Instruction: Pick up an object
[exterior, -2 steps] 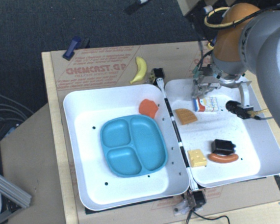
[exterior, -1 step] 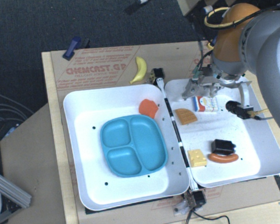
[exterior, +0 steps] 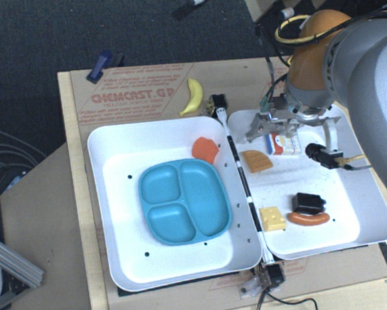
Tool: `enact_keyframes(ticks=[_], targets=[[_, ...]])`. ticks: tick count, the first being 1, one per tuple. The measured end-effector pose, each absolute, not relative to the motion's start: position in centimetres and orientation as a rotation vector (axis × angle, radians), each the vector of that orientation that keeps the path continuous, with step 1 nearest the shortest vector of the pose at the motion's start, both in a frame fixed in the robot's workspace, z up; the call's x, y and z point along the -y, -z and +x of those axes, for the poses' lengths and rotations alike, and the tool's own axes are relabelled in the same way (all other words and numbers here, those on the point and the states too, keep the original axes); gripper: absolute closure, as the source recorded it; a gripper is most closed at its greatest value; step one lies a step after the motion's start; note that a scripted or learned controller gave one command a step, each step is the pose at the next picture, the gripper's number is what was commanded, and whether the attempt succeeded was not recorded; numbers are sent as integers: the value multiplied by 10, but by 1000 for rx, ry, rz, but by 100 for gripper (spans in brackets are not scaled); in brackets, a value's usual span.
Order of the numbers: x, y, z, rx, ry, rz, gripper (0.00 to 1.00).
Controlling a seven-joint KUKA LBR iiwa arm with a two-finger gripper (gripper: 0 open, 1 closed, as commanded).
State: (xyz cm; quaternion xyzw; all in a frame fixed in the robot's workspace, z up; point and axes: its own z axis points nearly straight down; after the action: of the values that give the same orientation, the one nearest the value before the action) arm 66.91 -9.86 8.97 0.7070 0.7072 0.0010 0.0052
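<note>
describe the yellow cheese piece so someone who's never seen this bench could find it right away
Start at the right-hand white bin, the one the arm reaches over. Follow its left wall toward the near edge: the cheese piece lies there, just left of the orange sausage. It is a small pale yellow block with holes, unlike the brown toast farther back.

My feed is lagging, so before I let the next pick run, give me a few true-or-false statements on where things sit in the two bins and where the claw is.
1. The blue divided plate lies in the left bin. True.
2. The banana lies in the right bin. False: it lies on the board beyond the left bin, outside both.
3. The claw is over the far end of the right bin. True.
4. The sausage rests on the plate. False: it is in the right bin, beside a black object.
5. The cheese wedge is in the right bin. True.
</note>
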Motion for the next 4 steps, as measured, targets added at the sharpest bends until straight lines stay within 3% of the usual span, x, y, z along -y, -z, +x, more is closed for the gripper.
enact_keyframes(ticks=[1, 2, 3, 4], targets=[[99, -101, 670, -2212, -5, 2209, 100], [99, -101, 670, -2212, -4, 2210, 0], [94, -90, 669, -2215, -3, 2214, 0], [94, -102, 671, -2212, -10, 2210, 100]])
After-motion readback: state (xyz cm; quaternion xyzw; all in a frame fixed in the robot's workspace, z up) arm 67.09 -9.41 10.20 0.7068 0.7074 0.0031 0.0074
